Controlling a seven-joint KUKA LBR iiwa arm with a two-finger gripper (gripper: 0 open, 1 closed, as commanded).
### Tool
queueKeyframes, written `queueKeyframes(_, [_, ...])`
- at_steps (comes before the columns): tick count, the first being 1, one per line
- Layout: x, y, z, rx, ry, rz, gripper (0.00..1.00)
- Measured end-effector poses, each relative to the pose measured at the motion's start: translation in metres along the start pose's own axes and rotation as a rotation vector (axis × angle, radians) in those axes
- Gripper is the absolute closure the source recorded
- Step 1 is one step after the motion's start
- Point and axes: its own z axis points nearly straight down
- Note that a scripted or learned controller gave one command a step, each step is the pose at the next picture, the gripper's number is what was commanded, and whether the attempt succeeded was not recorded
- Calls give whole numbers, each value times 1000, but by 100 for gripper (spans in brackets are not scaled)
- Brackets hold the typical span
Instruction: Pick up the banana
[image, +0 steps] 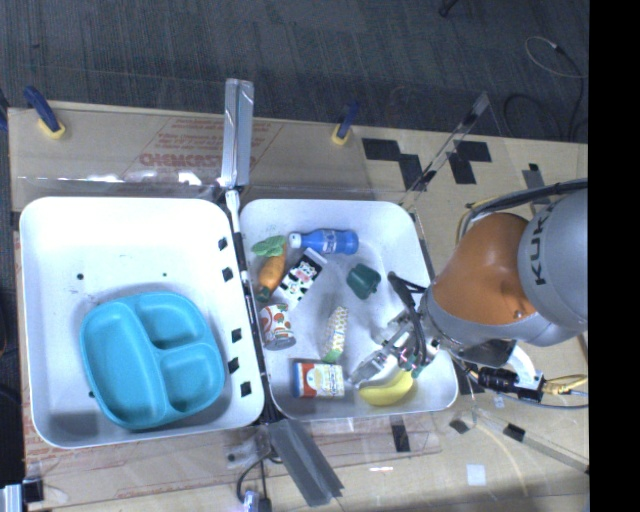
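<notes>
While the arm (500, 275) reached in from the right, you could see the gripper (385, 362) low in the right bin (420, 240), directly over the banana (390, 390). The banana lay at the near right corner of that bin, just beside a small red and white carton (318, 379). I could not tell how the gripper stood. A blue bottle (325, 241) lay near the far wall. The left bin (60, 230) carried a blue divided tray (150, 358).
</notes>
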Motion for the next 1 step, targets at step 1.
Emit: queueKeyframes(1, [0, 1, -8, 1, 3, -5, 100])
